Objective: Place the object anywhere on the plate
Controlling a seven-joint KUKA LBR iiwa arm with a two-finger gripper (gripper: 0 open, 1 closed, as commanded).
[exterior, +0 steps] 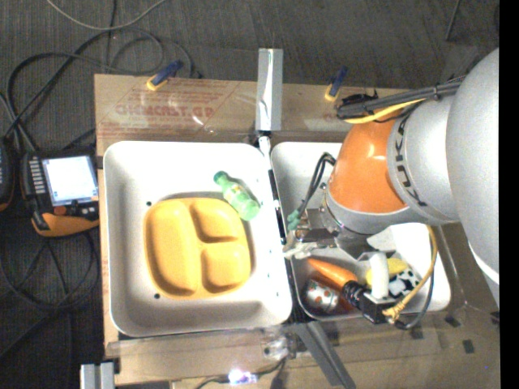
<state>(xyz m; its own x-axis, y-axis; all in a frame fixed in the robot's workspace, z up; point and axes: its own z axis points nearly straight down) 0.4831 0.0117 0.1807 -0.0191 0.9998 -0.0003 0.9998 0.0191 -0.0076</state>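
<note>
A yellow plate with three compartments lies in the left bin. A green bottle lies tilted across the plate's far right corner, partly on its rim. My gripper hangs low over the left side of the right bin, close to the wall between the bins. Just below it lies an orange carrot-like object. The wrist and its orange band hide much of the gripper.
In the right bin's near part sit a brownish metal can, a yellow and white item and a black-and-white item. The arm covers the bin's far half. A small screen device lies left of the bench.
</note>
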